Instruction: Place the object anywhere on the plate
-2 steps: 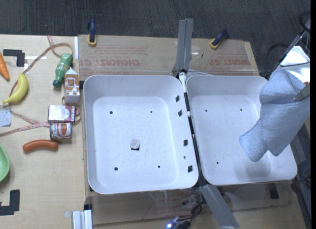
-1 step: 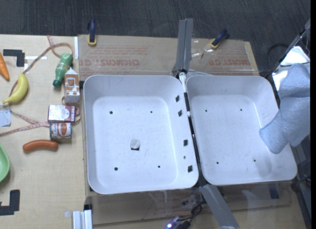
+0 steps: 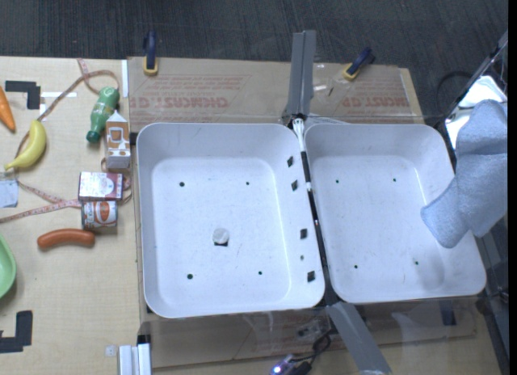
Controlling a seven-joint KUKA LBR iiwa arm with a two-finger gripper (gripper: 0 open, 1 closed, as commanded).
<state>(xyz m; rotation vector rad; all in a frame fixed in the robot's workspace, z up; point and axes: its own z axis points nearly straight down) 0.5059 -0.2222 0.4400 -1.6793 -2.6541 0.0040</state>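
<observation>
A small pale round object [image 3: 220, 237] lies on the floor of the left white bin [image 3: 161, 284], a little left of its middle and toward the front. A grey part of my arm [image 3: 472, 175] leans in over the right rim of the right white bin [image 3: 452, 284], far from the object. Its lower end hangs above that bin's right side. The curved edge of a green plate [image 3: 4, 267] peeks in at the far left of the bench, outside both bins.
Left of the bins lie a banana [image 3: 28, 147], a carrot [image 3: 6, 111], a green bottle [image 3: 102, 111], a small carton [image 3: 118, 145], a can [image 3: 99, 214], a sausage [image 3: 66, 239] and a measuring tape [image 3: 48, 195]. A metal divider [image 3: 307, 204] joins the bins.
</observation>
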